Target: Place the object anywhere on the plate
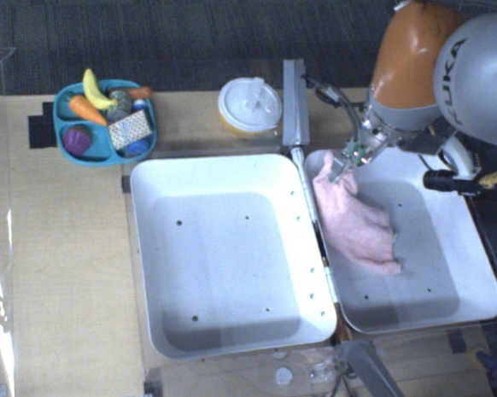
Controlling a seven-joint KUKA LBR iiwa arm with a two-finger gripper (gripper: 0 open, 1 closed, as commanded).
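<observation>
Pink cloth (357, 223): lies in the right bin (462, 301), top corner lifted.
Gripper (342, 170): pinches that top corner.
Plate (250, 106): outside the bins, well apart.
Danger: the floppy cloth could slip out or catch on the bin wall.

Two shallow white plastic bins are sitting side by side on a pale wooden bench (58, 277): the left bin (227, 255) and the right bin (428, 308). A grey metal bracket (292, 104) is standing at the seam above them. A round white lidded container with a yellow rim (250, 105) is resting just left of the bracket. A small black square pad (41, 131) is lying at the bench's far left.
</observation>
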